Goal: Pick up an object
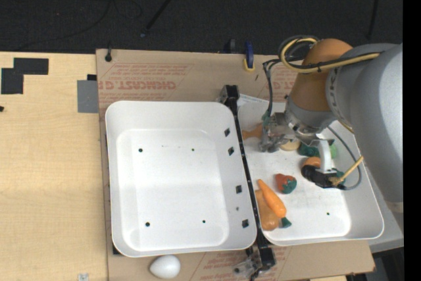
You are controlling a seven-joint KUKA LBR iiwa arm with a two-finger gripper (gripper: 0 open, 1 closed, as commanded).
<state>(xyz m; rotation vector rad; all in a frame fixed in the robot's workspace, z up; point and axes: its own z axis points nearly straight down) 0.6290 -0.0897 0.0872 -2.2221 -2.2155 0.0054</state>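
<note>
Seen from above, the gripper [271, 139] is lowered into the right bin [342, 224] near its far-left corner, above scattered toys. An orange carrot [270, 199] lies against the bin's left wall (a likely pick). Its grip state cannot be told.

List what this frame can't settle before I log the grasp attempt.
1. Gripper, camera view: small and blurred in the right bin; open or shut, and whether it holds anything, cannot be told.
2. Things by the gripper: the arm covers part of the pale object and the green piece; identities unclear.
3. Red and teal toy: too small to name.
4. White egg-shaped object on the bench: low in the frame, too blurred to name.
</note>
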